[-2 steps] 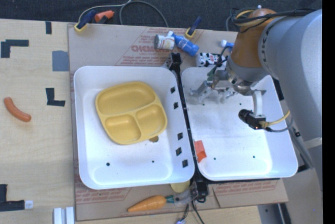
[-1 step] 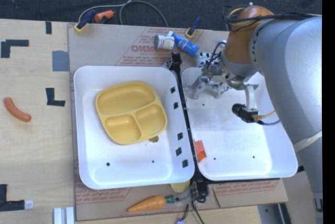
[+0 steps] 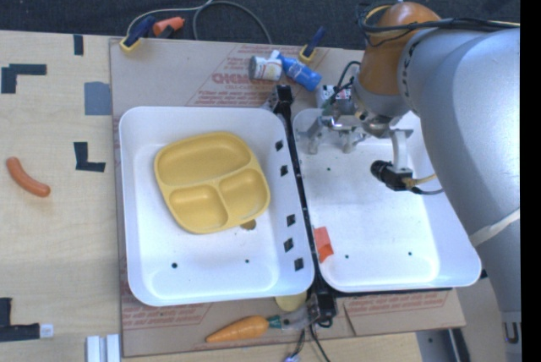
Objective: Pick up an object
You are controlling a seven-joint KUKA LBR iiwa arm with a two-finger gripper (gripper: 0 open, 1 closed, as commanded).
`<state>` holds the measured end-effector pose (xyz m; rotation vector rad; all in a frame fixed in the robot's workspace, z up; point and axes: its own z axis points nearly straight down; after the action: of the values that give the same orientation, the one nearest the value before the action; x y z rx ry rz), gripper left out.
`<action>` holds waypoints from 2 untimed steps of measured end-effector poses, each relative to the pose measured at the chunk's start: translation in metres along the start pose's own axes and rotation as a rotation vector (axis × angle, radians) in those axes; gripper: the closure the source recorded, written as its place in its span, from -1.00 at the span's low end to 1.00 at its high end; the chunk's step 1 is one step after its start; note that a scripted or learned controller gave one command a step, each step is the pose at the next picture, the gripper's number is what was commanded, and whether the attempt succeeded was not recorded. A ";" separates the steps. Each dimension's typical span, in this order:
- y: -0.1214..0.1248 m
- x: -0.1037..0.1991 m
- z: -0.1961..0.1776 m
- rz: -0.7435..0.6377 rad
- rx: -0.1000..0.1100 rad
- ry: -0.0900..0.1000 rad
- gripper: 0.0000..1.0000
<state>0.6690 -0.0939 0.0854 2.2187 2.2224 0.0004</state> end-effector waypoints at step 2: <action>0.000 0.000 -0.010 -0.001 -0.002 -0.001 -1.00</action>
<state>0.6691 -0.0940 0.0959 2.2163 2.2216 0.0006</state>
